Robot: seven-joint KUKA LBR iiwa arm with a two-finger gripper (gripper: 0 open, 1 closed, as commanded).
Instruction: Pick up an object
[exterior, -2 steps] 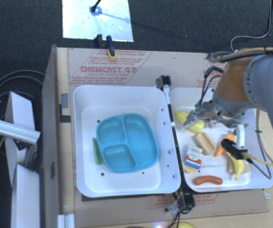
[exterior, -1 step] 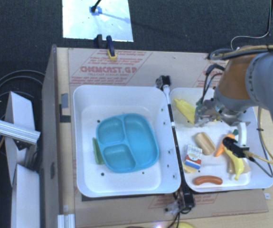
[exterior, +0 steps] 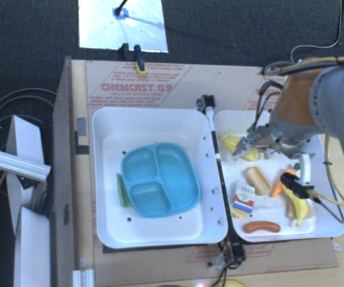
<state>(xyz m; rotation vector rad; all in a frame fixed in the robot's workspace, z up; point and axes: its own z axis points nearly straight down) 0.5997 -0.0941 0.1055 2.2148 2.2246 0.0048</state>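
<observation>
We see the gripper (exterior: 247, 148) low in the right bin (exterior: 333, 223) at its ten o'clock corner, touching a yellow toy (exterior: 231, 142) (whether its fingers are apart or together we cannot tell), with a bread roll (exterior: 258, 177) at five o'clock of it and a sausage (exterior: 262, 226) at the bin's six o'clock.
</observation>
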